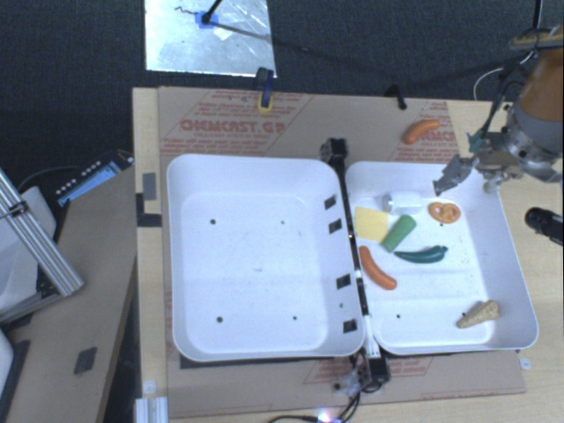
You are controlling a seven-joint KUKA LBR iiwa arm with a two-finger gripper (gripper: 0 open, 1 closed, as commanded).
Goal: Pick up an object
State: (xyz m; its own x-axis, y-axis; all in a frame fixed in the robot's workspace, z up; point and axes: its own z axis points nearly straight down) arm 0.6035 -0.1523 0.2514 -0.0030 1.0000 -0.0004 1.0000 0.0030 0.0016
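The right bin [515, 276] holds several small things. A yellow cheese wedge [371, 224], a green cylinder [399, 233] and a dark green pepper [421, 255] lie near its middle. An orange sausage [377, 268] sits below them, close to the divider. At the back are a white piece [404, 201] and an orange pretzel [444, 211]. A tan cone-shaped piece [477, 315] rests in the front right corner. My gripper [456, 175] hangs over the bin's back right part, just above and right of the pretzel, with nothing seen in it.
The left bin [256, 170] stands beside the right one, with black clips [335, 226] along the shared wall. A second orange sausage [421, 131] lies on the cardboard behind the right bin. The arm [538, 113] comes in from the upper right.
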